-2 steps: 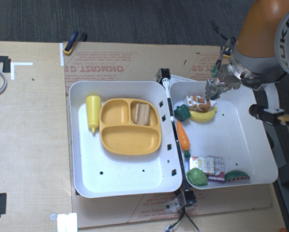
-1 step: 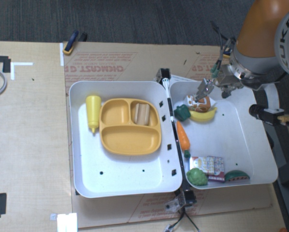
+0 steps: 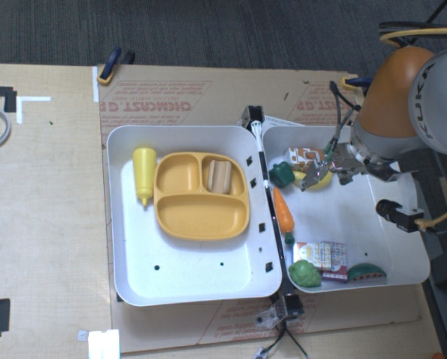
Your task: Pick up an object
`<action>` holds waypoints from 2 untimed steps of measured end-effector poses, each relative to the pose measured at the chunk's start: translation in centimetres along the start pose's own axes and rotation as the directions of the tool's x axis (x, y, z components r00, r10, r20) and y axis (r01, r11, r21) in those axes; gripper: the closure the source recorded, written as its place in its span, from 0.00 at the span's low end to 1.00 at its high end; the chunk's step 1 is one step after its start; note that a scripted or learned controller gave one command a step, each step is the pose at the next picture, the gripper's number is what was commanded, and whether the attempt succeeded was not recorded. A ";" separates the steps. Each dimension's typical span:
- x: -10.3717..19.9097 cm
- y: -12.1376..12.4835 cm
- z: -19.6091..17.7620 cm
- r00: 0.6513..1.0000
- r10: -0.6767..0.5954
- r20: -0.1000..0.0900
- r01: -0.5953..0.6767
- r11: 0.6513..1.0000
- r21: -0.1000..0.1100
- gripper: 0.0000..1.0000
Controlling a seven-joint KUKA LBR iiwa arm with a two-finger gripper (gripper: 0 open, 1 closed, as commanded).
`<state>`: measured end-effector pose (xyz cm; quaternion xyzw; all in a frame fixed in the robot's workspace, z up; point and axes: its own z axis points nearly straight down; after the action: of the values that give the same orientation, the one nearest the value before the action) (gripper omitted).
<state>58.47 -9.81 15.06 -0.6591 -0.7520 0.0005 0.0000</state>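
A pale wooden surface (image 3: 44, 223) carries a flattened brown cardboard sheet (image 3: 179, 99), and on that sit two shallow white plastic bins side by side, their inner edges touching. The left white bin (image 3: 186, 275) holds a yellow three-compartment plastic tray (image 3: 201, 219) toward its back, with a tan cylinder (image 3: 220, 176) upright in the tray's back right compartment and a yellow squeeze bottle (image 3: 143, 174) just beside the tray's left rim. The front half of this bin's floor is bare.

The grey arm with its orange band (image 3: 395, 99) reaches in from the right over the right white bin (image 3: 350, 215). Its gripper (image 3: 318, 176) sits low in the bin's back left corner, over a yellow banana-like piece (image 3: 319, 179); whether the fingers are spread or pressed together cannot be told.

Nearby lie a small printed carton (image 3: 306, 155) and a dark green pepper-like item (image 3: 282, 173). An orange carrot (image 3: 283, 212) lies along the left wall. At the front edge sit a green leafy toy (image 3: 306, 273), a printed box (image 3: 328, 258) and a watermelon slice (image 3: 365, 272). The bin's middle floor is open.
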 end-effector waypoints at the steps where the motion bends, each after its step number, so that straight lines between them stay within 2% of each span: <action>1: -1.3 3.1 5.8 0.987 0.164 0.000 -0.164 0.987 -0.001 0.00; 2: -1.3 3.0 4.9 0.987 0.161 0.000 -0.161 0.987 0.004 1.00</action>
<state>61.63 -10.75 10.15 -0.7176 -0.6965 0.0020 0.0012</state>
